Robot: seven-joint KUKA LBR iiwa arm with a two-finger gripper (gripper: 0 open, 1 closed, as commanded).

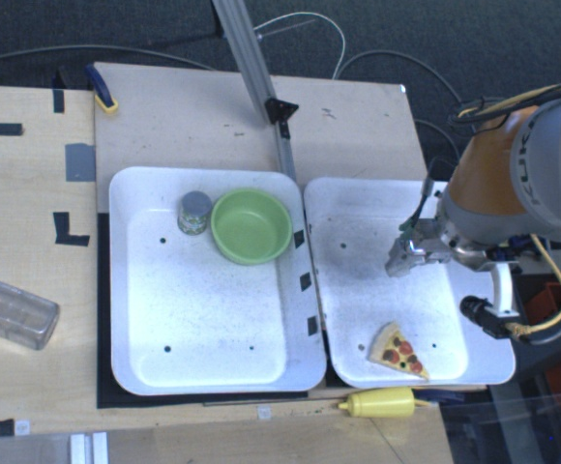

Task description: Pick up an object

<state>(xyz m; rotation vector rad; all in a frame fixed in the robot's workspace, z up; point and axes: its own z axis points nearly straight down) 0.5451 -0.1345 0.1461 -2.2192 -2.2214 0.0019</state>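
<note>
Fingers of the metal two-finger gripper [403, 259] cannot be judged as released or clenched; the tips appear as one blurred grey mass, and nothing is visible between them. This gripper sits over the right part of the right shallow white plastic bin [358, 211], at centre right of the frame, on the end of the grey arm with the orange band [498, 177], which enters from the right edge.

Right bin contents: one triangular toy pizza slice with a tan crust and red toppings [398, 349], lying flat on the bin floor near the lower right corner. The slice is below the gripper in the frame and apart from it. The bin floor is white with fine dark speckling.

Left shallow white plastic bin [145, 356] contents: one round green plastic bowl [251, 225], upright with its opening facing up, in the upper middle of the bin; one small cylindrical can with a grey top [194, 212], standing upright just left of the bowl. Whether the can touches the bowl cannot be determined. This bin has rounded corners and a raised rim.

Outside the bins: a yellow plastic squeeze bottle [381, 403] lies on its side just below the right bin. A clear ribbed plastic container [10, 310] lies on the pale wooden benchtop [29, 191] at the left edge. A grey metal pole [247, 42] runs diagonally from the top of the frame toward the gap between the bins.
</note>
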